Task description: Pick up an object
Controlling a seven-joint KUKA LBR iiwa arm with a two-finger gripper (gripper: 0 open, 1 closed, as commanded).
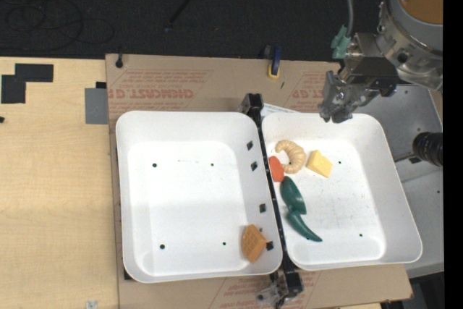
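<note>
The gripper [337, 111] hung over the right bin's [394, 228] far edge (fingers: I couldn't tell). It might bump the rim before reaching the yellow block [319, 163].

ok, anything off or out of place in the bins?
Nothing spilled or damaged. The orange waffle-like piece sits alone in the left bin, pushed into its near right corner. The croissant, yellow block, orange piece and green piece cluster in the right bin. The tool hangs over that bin's far edge.
</note>
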